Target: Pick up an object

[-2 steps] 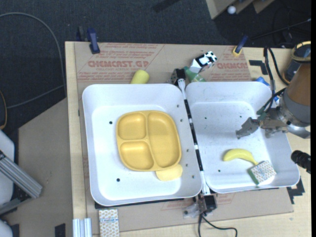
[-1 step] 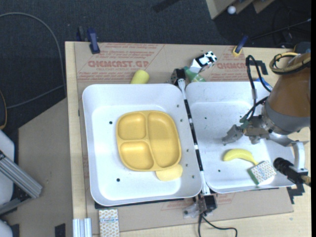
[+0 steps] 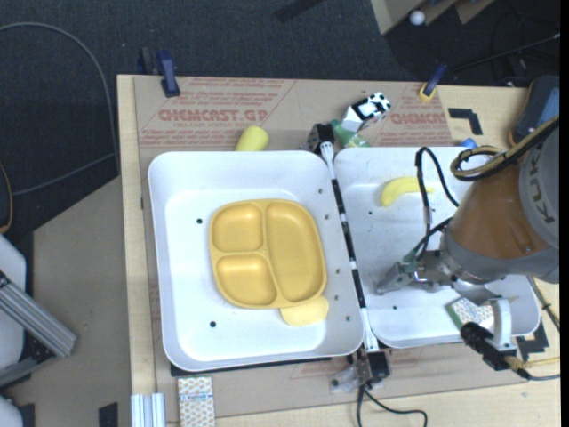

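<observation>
- Arm [image 3: 498, 221] reaches in from the right; hand [image 3: 391, 280] low over the floor of the right bin [image 3: 391, 323], fingers slightly apart, nothing between them.
- Candidate objects: yellow banana-shaped piece [image 3: 396, 190] at the far side of the right bin, well apart from the hand; yellow divided plate [image 3: 267, 252] in the left bin [image 3: 178, 238], with a pale yellow piece [image 3: 304, 312] touching its near edge.
- Another yellow item [image 3: 252, 138] lies on the worktop [image 3: 133, 149] beyond the left bin — outside both bins.
- Step, as judged: approach/descent, no grasp made yet.
- Next move calls for shifting toward a target — the banana-shaped piece is nearest — then closing on it and lifting.
</observation>
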